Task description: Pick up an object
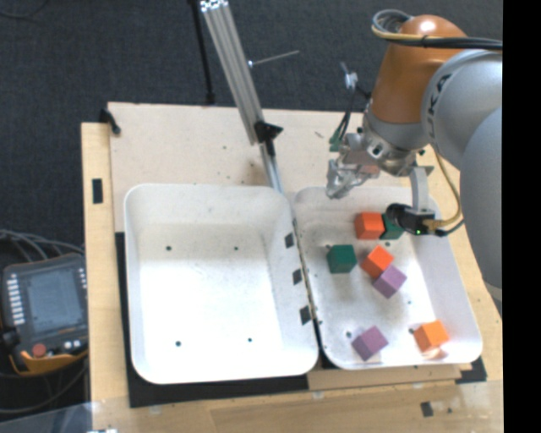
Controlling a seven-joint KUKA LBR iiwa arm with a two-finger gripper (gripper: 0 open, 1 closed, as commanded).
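Green cube (pixel 341 259) flat on 1 face

Grey KUKA iiwa arm (pixel 469 93) with orange band (pixel 410 76) and metal gripper (pixel 339 188).

Clad in smooth, rounded pale grey shells with a soft sheen, broad and bulky at the upper link. Ringed above the wrist in glossy orange, domed on top and catching a bright highlight, with a thin pale cable (pixel 390 17) looped over the crown. Narrows below that into a grey flange (pixel 393 135). Ends in bare silvery metal, blocky and angular, with what looks like green wiring (pixel 340 131) beside it; screws and markings too small to make out.
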